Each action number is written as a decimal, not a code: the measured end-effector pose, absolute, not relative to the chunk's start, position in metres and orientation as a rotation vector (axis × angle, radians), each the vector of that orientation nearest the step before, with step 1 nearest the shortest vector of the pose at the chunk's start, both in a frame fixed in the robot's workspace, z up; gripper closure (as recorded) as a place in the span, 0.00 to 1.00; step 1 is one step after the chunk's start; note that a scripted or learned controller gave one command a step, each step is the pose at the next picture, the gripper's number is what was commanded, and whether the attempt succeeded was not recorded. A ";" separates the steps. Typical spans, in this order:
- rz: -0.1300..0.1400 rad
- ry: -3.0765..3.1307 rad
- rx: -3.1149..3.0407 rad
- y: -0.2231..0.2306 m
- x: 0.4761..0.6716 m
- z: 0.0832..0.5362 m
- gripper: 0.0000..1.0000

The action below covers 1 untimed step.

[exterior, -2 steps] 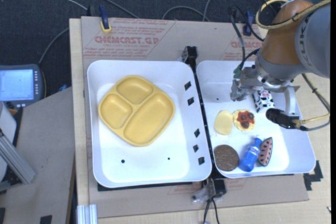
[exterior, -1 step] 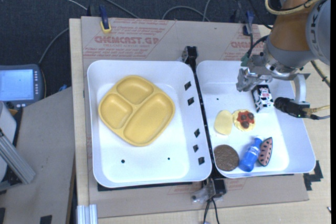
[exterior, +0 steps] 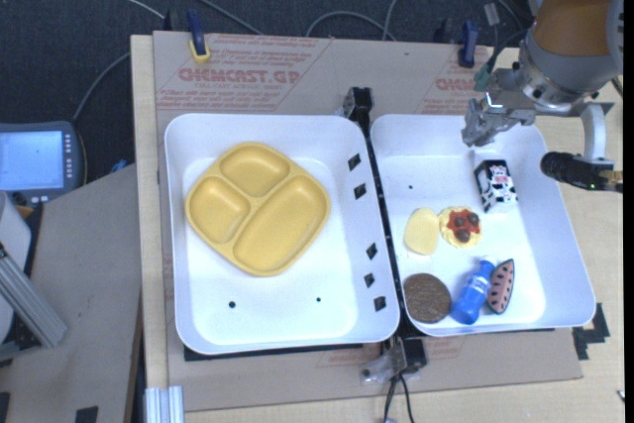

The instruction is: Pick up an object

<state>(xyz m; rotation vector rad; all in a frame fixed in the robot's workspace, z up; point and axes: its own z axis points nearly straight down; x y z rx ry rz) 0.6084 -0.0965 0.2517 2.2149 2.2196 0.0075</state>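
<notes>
The metallic end effector (exterior: 485, 129) hangs over the far edge of the right bin (exterior: 555, 312); whether it is spread or pressed together I cannot tell. Just below it lies a small black-and-white cow toy (exterior: 496, 184). Further below sit a pale yellow slab (exterior: 422, 231), a round brown cookie (exterior: 427, 297) and a glossy blue bottle (exterior: 473, 293). Well left, a smooth yellow divided plate (exterior: 258, 207).

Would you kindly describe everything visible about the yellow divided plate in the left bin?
The yellow divided plate looks like matte plastic, a rounded shape with raised ridges splitting it into three compartments: a small one at the far side, one at the left and a larger one at the right. Nothing lies in any of them. It lies flat and right side up, turned askew, on the floor of the left bin, toward the far left, touching nothing else.
</notes>
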 end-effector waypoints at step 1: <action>-0.001 2.230 2.219 -0.046 0.597 0.235 1.00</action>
